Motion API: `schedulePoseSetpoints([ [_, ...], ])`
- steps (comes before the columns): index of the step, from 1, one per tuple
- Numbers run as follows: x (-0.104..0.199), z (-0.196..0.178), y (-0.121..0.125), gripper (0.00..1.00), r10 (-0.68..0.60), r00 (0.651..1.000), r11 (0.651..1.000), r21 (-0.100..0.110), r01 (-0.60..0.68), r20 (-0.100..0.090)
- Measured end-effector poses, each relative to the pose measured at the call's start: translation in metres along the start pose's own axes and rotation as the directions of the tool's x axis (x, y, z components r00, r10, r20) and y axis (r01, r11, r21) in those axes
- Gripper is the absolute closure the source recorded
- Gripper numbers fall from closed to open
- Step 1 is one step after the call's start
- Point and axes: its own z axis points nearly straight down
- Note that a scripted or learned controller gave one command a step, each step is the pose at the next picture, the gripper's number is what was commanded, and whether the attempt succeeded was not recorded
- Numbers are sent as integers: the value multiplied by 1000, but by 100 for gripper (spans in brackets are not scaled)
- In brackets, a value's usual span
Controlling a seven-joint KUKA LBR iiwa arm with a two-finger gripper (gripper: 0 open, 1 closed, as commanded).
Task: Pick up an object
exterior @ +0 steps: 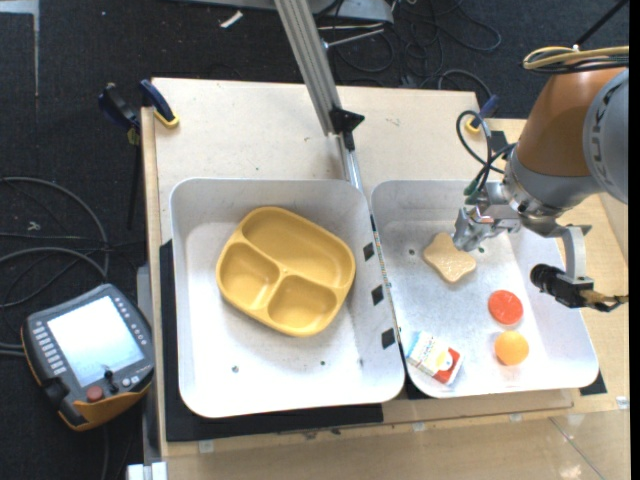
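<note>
In the right bin [560,368] lie a tan slice of toast [448,259], a red round piece [505,306], a small orange ball [511,348] and a white carton with red and blue print [434,357]. My gripper [470,236] hangs low over the toast's upper right edge, touching or just above it. The arm comes in from the right with its orange band above the wrist. Nothing shows lifted off the bin floor.
The left bin [200,368] holds a yellow divided plate [286,269]. A metal rod [310,48] slants down to the seam between the bins. A teach pendant [88,353] lies off the bench at the left.
</note>
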Motion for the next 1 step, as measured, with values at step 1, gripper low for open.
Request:
schedulePoseSetpoints([
  [1,0,-26,1,100,1,1000,1000,2,-1,0],
])
